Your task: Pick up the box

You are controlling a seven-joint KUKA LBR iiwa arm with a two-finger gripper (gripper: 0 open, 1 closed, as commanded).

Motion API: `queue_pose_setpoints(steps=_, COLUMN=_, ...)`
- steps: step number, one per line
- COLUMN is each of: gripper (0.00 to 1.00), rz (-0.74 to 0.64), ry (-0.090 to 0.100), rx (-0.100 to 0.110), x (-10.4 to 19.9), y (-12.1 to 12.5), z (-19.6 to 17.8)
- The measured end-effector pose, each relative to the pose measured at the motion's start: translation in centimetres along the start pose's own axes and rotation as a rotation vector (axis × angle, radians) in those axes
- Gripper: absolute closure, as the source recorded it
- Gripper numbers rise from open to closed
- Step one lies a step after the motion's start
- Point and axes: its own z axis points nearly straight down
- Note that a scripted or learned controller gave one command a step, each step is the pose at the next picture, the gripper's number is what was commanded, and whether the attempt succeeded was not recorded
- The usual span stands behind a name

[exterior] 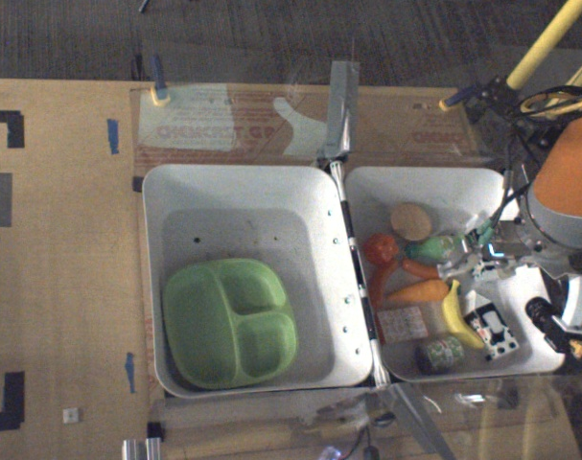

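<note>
A small flat pinkish box (403, 324) lies in the right bin (444, 182), near its front left. A black-and-white box (492, 330) lies toward the bin's front right, next to a yellow banana (453, 314). My gripper (475, 254) hangs over the middle right of this bin, above and behind the banana and close to an orange carrot (420, 291). It is apart from both boxes, and nothing shows held in it.
The right bin also holds a tan round item (410, 221), a red tomato (381, 248), a green item (430, 249) and a can (441, 354). A green divided plate (231, 322) lies in the left bin (238, 185). A metal divider (353, 276) separates the bins.
</note>
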Motion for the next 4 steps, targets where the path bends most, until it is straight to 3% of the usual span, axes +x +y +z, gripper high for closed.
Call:
queue_pose_setpoints(steps=1, gripper=0.00, rz=0.067, ry=-0.001, rx=-0.008, x=4.9, y=-1.9, z=9.8)
queue_pose_setpoints(steps=2, gripper=1.00, rz=0.071, ry=-0.002, rx=-0.012, x=4.8, y=-1.9, z=8.8)
queue_pose_setpoints(steps=3, gripper=1.00, rz=-0.362, ry=-0.002, rx=-0.003, x=14.8, y=-3.2, z=0.1)
queue_pose_setpoints(steps=4, gripper=1.00, rz=-0.363, ry=-0.002, rx=-0.003, x=18.7, y=9.1, z=-2.0)
